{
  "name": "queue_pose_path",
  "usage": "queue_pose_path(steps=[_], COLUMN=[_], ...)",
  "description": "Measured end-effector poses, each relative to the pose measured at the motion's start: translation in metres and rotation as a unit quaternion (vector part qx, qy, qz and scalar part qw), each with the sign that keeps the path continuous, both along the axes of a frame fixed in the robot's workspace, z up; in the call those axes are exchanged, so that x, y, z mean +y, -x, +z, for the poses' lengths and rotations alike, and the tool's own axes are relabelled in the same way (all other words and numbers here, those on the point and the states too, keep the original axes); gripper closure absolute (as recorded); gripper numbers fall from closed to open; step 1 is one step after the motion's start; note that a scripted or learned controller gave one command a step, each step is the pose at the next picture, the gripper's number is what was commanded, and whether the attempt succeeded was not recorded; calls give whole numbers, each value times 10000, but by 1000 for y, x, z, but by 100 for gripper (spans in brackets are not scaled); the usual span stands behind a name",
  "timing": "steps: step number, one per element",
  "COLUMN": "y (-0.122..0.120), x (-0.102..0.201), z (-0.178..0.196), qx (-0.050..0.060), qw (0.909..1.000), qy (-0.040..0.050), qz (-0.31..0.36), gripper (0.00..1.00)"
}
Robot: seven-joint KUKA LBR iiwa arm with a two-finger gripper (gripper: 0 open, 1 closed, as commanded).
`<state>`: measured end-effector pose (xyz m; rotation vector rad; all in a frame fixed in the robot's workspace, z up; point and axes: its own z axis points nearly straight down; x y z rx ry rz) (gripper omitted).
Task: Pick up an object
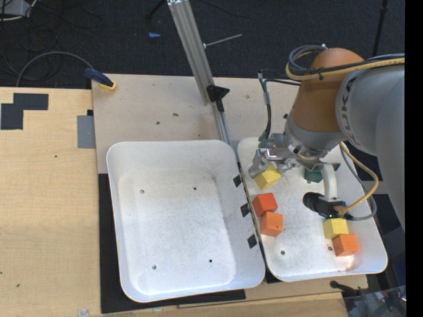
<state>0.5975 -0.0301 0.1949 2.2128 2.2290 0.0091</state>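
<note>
1. While the grey arm (370, 104) reaches in from the right, its gripper (269, 165) sits low over the right bin (310, 263), near that bin's far-left corner.
2. Between the fingers sits a yellow cube (268, 177), tilted; the claw is closed on it.
3. Just below that cube lie 2 orange cubes (268, 214), touching each other, close to the bin's left wall.
4. Toward the right bin's near-right corner, a second yellow cube (335, 227) touches another orange cube (345, 244).
5. A dark green piece (313, 174) lies partly under the wrist.
6. Beside it stands the left bin (125, 157).
</note>
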Motion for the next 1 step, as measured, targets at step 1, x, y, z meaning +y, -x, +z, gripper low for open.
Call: queue_pose_path(steps=[1], y=[3], x=[64], z=[-5], qx=[45], qw=[10000], qy=[2], qz=[-8], gripper=[100])
